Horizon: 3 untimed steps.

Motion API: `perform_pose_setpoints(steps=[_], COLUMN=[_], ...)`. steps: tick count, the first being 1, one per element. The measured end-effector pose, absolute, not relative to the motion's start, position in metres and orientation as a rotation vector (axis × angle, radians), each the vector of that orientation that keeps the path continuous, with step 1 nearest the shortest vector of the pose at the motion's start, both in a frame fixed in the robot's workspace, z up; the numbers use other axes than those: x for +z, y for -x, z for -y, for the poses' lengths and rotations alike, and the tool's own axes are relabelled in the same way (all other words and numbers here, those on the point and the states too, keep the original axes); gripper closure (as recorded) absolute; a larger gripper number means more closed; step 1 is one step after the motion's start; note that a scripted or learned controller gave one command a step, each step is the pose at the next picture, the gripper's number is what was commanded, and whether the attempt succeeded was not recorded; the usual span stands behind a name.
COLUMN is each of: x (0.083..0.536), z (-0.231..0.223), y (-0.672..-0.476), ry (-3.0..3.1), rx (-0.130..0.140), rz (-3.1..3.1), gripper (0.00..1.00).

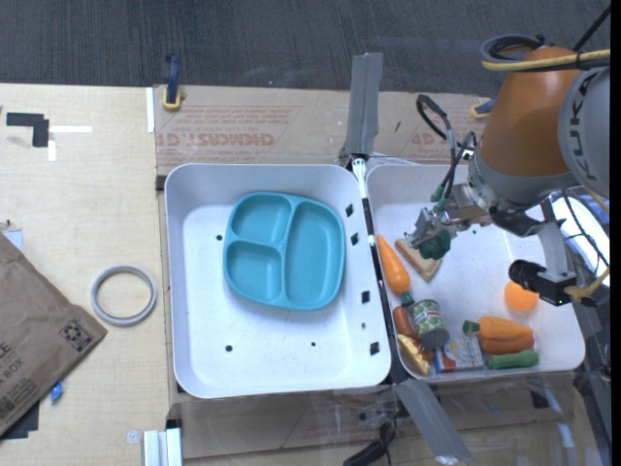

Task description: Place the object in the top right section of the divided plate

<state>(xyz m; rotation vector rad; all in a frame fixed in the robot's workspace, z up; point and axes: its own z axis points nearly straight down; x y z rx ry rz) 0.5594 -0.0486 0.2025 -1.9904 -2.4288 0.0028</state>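
In the left bin [194, 289], the blue divided plate [285, 250] sits a little toward twelve o'clock of centre, all three sections bare. In the right bin [466, 280], my gripper [432, 233] hangs low at about ten o'clock, just over a dark green object [436, 246] and a tan wedge [417, 258]; whether I am clenched or released, I cannot tell. At nine o'clock an orange carrot [392, 263] lies along the wall. At six o'clock lie a second carrot [505, 333], a small can [427, 318] and a green pod [511, 360]. An orange ball [520, 298] rests at three o'clock.
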Motion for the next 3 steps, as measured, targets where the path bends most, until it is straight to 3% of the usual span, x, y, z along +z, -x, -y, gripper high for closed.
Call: perform_pose_setpoints(steps=[1,2,3], x=[0.220,0.203,0.167], z=[0.044,-0.050,-0.122], y=[-0.569,-0.581,-0.630], ry=[1.952,1.815,1.305], rx=[0.002,0.004,0.001], rz=[2.461,2.563,2.859], gripper=[1.00,1.00,1.00])
